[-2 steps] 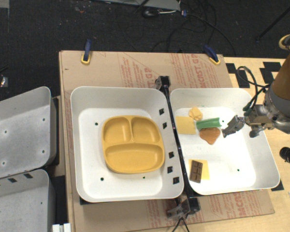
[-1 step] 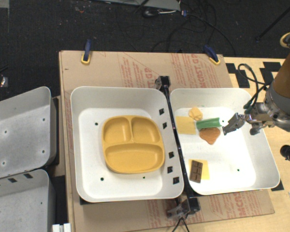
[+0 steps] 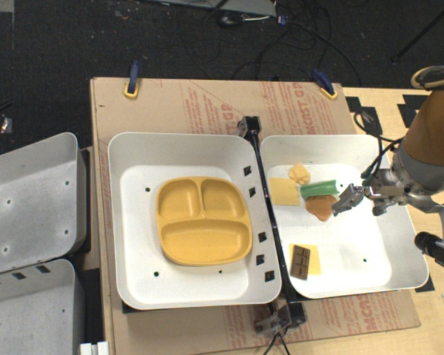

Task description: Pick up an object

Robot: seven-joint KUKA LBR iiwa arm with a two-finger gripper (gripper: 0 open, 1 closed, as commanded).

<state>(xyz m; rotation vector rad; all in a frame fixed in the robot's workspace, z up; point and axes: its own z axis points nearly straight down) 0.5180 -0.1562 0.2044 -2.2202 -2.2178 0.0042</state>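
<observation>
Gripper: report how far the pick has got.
Done: the gripper has reached the right bin, beside the brown piece and green block. In hand: nothing is seen between its fingers. Left: grasp and lift one; all pieces, including the chocolate bar, lie on the bin floor.

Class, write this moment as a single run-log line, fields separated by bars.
gripper low in right bin, beside green block and brown piece | nothing seen held | yellow tray in left bin
</observation>
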